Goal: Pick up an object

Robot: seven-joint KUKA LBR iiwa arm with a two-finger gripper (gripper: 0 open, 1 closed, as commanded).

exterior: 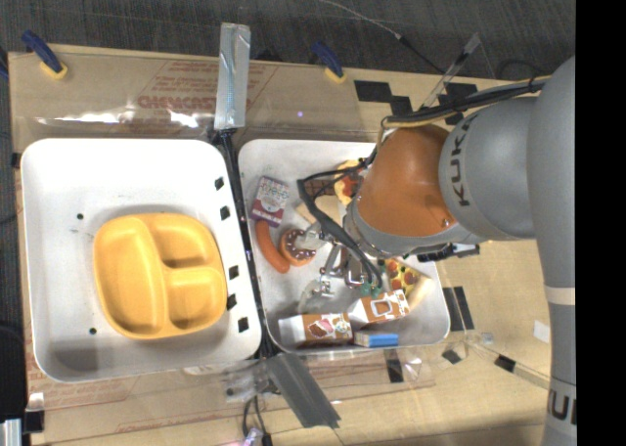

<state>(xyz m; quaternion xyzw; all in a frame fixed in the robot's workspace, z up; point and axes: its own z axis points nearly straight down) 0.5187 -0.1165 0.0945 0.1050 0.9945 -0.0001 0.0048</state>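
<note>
I see the arm (489,175) reaching in from the right, its orange band (406,185) over the right bin (256,165). The claw (337,273) sits low inside that bin, near its middle. I cannot tell whether the claw is open or closed: the wrist and cables cover most of it, and I see no item clearly between its tips.

Contents of the right bin:
- A small packet (270,198) lies at the upper left, near the dividing wall.
- A red-orange sausage (270,246) lies below the packet, tilted.
- A brown donut (296,246) lies touching the sausage on its right, just left of the claw.
- A brown bar (321,328) lies along the near wall.
- A blue-tipped tube (377,339) lies just right of the bar, against the same wall.
- A brown and white carton (383,307) lies above the tube.
- A pizza slice (406,280) lies at the right, partly under the arm.

The left bin (39,239) holds a yellow tray (156,273) with compartments, resting flat near the middle.

Both bins sit side by side on the table (98,82).
</note>
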